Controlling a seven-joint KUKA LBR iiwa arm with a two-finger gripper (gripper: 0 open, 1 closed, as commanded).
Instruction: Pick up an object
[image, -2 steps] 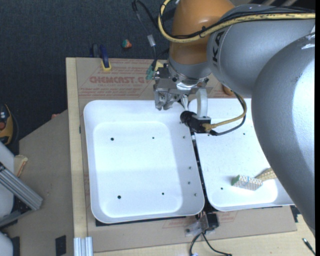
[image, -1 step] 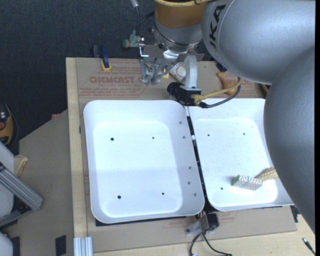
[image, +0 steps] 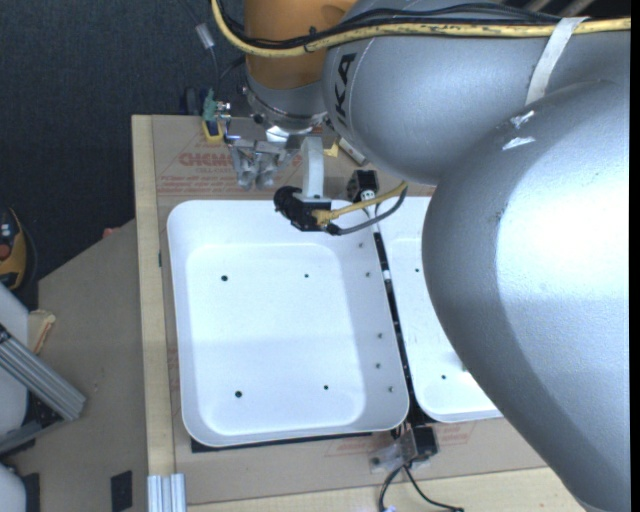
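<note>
A slanted overhead view of a cardboard-topped bench (image: 150, 300) bearing two shallow white bins. Nearest the camera, from three to five o'clock, the broad grey arm (image: 530, 230) covers most of the right bin (image: 450, 390). At centre lies the left bin (image: 270, 330), its floor bare apart from small dark holes. Farthest, at twelve o'clock beyond that bin's far rim, the gripper (image: 256, 172) hangs over the cardboard; its fingers look close together with nothing visible between them. No object to pick is visible. The task appears to be between attempts; the next move calls for locating an object, perhaps under the arm.
</note>
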